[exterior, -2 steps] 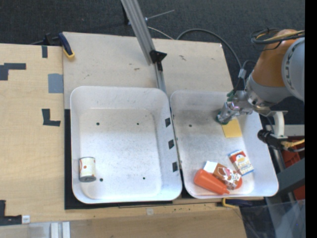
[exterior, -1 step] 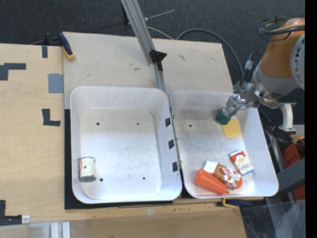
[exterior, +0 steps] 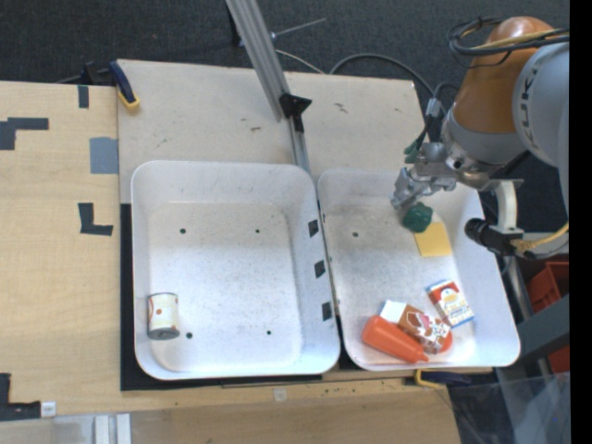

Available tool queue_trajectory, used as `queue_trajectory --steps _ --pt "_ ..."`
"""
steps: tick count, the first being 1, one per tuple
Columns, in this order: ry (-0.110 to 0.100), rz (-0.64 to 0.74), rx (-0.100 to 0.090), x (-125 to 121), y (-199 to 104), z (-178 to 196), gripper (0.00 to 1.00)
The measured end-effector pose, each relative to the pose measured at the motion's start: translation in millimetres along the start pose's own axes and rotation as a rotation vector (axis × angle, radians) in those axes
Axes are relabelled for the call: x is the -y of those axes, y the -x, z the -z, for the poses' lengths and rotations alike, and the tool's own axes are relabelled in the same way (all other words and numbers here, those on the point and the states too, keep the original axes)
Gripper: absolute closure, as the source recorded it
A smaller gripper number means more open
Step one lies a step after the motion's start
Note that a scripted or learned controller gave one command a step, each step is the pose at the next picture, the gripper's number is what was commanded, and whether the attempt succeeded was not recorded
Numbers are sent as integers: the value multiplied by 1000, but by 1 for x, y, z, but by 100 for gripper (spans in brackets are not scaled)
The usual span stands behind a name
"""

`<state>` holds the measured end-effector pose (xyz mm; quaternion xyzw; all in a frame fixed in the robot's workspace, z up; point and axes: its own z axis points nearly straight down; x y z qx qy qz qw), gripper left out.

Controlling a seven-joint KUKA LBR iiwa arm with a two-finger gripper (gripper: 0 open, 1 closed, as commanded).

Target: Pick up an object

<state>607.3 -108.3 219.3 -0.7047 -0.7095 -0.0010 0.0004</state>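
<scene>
Small dark-green object (exterior: 418,216) in the upper part of the right bin (exterior: 365,248), directly under the gripper (exterior: 408,195) and touching its tip; whether pinched between the fingers cannot be told, nor whether the hand is spread or pressed together. Just beside and below the green object, a flat yellow piece (exterior: 433,240). Lower in the same bin, well apart from the gripper: orange cone-shaped item (exterior: 388,339), red-and-white packet (exterior: 425,327) touching it, small white block (exterior: 393,312), and a red, white and blue carton (exterior: 450,303) near the right wall. In the left bin (exterior: 222,178), a small cylindrical can (exterior: 163,315) lying at the lower left corner. Above the wrist, the orange band (exterior: 495,72) of the grey arm. Behind the bins, a slanted metal rail (exterior: 259,40) and a blue-and-yellow clamp (exterior: 124,85) on the bench (exterior: 203,109).
</scene>
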Motion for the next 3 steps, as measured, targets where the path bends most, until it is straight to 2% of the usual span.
queue_trajectory --steps 3 --pt "-1 1 -1 -37 -174 -6 100"
